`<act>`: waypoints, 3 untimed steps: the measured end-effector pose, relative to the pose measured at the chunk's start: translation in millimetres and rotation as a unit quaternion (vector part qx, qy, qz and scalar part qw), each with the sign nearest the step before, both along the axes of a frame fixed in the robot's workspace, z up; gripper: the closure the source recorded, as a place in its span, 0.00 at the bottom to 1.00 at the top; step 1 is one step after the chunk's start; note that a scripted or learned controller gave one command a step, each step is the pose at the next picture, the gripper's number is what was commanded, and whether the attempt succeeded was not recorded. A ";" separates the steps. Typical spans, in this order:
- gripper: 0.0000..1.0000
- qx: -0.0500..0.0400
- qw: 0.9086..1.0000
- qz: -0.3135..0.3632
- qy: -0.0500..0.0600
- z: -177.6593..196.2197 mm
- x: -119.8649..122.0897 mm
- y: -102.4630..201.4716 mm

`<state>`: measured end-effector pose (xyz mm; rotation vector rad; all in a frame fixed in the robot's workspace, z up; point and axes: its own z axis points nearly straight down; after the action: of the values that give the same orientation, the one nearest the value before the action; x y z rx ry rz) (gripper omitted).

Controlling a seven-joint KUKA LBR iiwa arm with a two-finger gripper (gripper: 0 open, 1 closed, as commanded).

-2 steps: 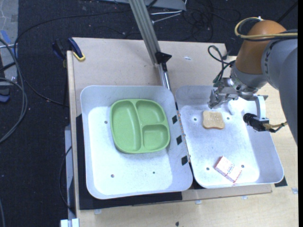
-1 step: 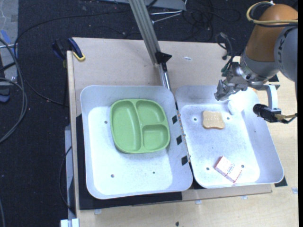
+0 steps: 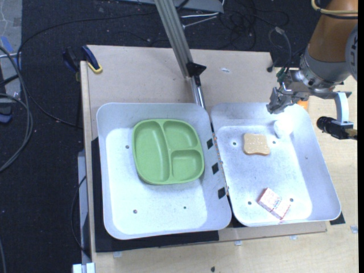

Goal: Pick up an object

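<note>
The bench (image 3: 142,73) carries two white bins side by side. The left bin (image 3: 114,203) holds a green divided plate (image 3: 169,151), lying flat near its middle. The right bin (image 3: 307,181) holds the likely targets: a tan slice of toast (image 3: 256,144) in its upper half, a small pink and white packet (image 3: 272,203) near the lower edge, and a pale white lump (image 3: 283,127) by the upper right wall, too washed out to identify.

The arm (image 3: 333,33) reaches in from the right, and its gripper (image 3: 278,104) hangs over the right bin's top rim, just above the white lump and close to the toast. I cannot tell how the jaws stand, and nothing is visibly in them.

Nothing is picked up yet. To do this well, I would choose one item well clear of the wall, centre the gripper over it, come straight down, and close only once the item sits squarely in between. The toast lies flat, so it probably needs a low, edge-on pinch.
</note>
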<state>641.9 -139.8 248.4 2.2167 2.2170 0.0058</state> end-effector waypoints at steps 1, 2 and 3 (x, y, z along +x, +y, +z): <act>1.00 0.000 1.000 0.001 0.002 17.3 0.9 0.0; 1.00 0.002 1.000 0.003 0.005 0.5 -9.4 48.6; 1.00 0.002 1.000 0.004 0.005 -4.0 -27.6 107.9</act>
<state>614.4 -31.9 244.4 2.2147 2.2320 0.0000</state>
